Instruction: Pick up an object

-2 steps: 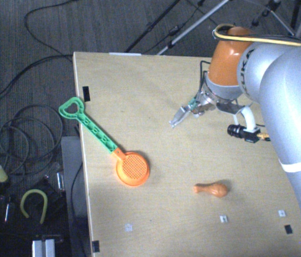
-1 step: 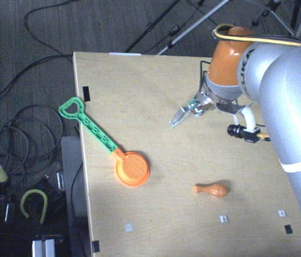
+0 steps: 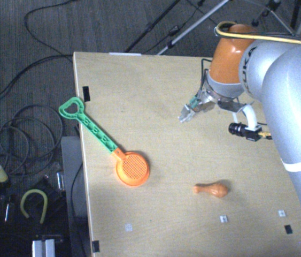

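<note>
While claw (image 3: 186, 114) hovers, strainer (image 3: 131, 168) — drumstick (image 3: 213, 189) apart

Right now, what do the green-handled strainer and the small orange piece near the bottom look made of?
The strainer looks like moulded plastic: matte green perforated handle, orange mesh head, flat uniform colours with no metallic glint. The small orange piece seems plastic or rubber with a smooth, slightly glossy skin; too small to tell which.

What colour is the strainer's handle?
Green, joined to an orange mesh head; strainer's handle shows in the camera view.
</note>
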You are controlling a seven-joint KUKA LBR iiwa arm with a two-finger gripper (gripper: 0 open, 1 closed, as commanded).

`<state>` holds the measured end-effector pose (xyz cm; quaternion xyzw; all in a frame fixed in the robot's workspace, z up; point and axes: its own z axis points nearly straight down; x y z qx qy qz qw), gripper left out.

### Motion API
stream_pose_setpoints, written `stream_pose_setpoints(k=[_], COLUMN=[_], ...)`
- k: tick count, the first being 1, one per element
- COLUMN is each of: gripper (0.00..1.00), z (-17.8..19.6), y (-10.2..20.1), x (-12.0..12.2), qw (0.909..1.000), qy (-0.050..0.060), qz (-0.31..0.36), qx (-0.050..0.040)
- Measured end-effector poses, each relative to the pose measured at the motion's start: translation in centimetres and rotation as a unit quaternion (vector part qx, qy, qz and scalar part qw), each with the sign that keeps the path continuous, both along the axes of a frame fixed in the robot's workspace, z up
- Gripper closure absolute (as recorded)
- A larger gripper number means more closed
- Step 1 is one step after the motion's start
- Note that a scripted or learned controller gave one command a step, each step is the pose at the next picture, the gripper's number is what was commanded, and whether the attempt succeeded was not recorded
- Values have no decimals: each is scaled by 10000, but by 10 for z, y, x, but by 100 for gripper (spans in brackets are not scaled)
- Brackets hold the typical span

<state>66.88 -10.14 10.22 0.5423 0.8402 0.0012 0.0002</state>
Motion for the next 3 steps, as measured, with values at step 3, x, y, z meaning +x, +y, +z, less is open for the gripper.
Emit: stream_pose_setpoints(k=[3], gripper=[100], z=[156], y=[-31], x=[-53], qw=[10000], qy=[14], qz=[-67], qx=[-10])
